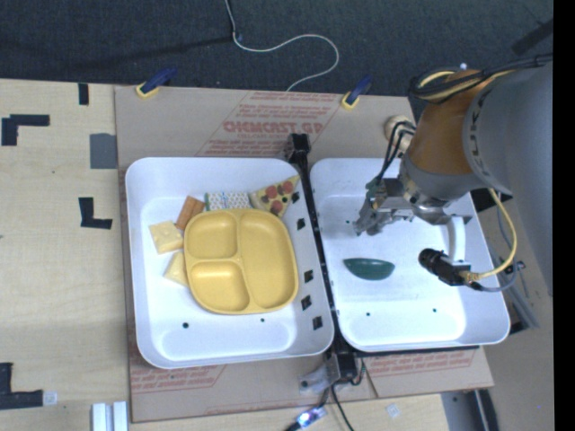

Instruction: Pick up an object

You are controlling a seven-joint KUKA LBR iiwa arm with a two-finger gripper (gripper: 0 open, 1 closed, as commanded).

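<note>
Camera view: gripper point(370, 221) sat right of center, jaw state couldn't be told. Dark green bowl-like object point(369, 268) lay just below it in right bin point(485, 326). Probably light, rigid, slick; grab by rim.

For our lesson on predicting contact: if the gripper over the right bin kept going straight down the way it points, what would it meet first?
Probably the bare white floor of the right shallow white bin. The gripper hangs above and left of the small dark green bowl-shaped object, apart from it, though depth is unclear.
</note>
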